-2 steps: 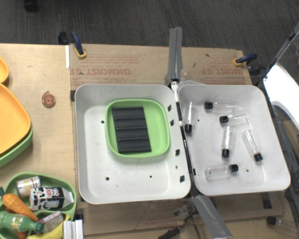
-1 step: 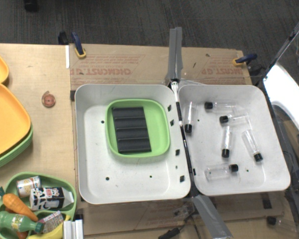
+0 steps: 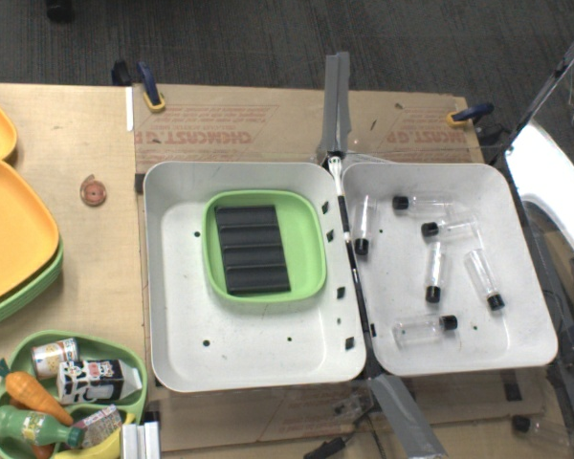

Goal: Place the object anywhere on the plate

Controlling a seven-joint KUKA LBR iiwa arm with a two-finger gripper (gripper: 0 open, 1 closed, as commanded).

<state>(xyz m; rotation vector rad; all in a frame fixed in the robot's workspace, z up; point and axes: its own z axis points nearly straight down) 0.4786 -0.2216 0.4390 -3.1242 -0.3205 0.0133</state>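
Vials (image 3: 434, 268), six clear ones with black caps, lie scattered across the right bin (image 3: 521, 247), none on the one green plate (image 3: 313, 247) mid left bin (image 3: 172, 295), so still pre-grasp: next needs one vial picked and carried over; can't tell gripper state.

Right, on my feed I'm looking at the right edge, where a smooth, pale piece of what I take to be the arm (image 3: 548, 175) comes in. Its shell reads white to light grey, glossy, with a rounded, curving outline and a darker grey underside. I can't make out any screws or markings on it. A thin dark line (image 3: 558, 76) slants just above it; cable or strut, I can't tell.
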